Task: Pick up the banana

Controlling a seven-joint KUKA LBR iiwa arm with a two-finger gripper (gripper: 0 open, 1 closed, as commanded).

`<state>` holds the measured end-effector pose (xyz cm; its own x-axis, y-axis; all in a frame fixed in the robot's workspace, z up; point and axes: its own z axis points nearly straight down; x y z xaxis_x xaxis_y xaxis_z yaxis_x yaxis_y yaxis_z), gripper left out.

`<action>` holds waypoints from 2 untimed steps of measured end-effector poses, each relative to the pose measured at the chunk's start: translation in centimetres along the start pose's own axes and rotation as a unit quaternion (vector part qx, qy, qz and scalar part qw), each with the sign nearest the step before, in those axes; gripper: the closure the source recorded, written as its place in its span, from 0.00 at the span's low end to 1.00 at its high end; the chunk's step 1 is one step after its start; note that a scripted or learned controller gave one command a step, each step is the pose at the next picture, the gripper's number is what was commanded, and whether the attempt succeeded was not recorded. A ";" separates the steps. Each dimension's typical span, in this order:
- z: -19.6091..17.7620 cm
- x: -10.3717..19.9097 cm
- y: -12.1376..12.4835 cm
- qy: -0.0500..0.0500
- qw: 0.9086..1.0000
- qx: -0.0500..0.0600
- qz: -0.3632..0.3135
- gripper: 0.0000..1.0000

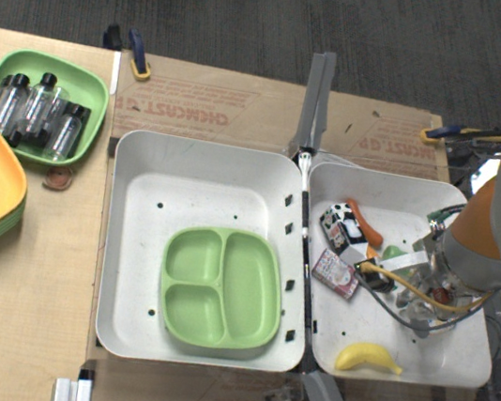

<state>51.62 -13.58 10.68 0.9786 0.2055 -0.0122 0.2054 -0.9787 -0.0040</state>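
Banana (370, 359) is lying near the front edge of the right bin (465, 369), apart from the clutter. Pincer (417, 313) is hovering just behind it, grip state unclear; it should be descending squarely across the fruit's middle.

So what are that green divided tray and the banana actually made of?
The green divided tray looks like moulded plastic: one even pale green, smooth matte surface, rounded compartment walls. The banana is uniformly bright yellow and unblemished, which hints at a plastic toy, though the view is too small to rule out real fruit.
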 end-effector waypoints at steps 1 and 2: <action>1.0 -0.3 3.3 0.006 1.000 0.012 -0.019 1.00; 0.8 0.6 8.0 0.004 0.999 -0.001 -0.038 1.00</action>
<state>53.86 -21.30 9.83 0.9605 0.2783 -0.0041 0.2783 -0.9605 -0.0021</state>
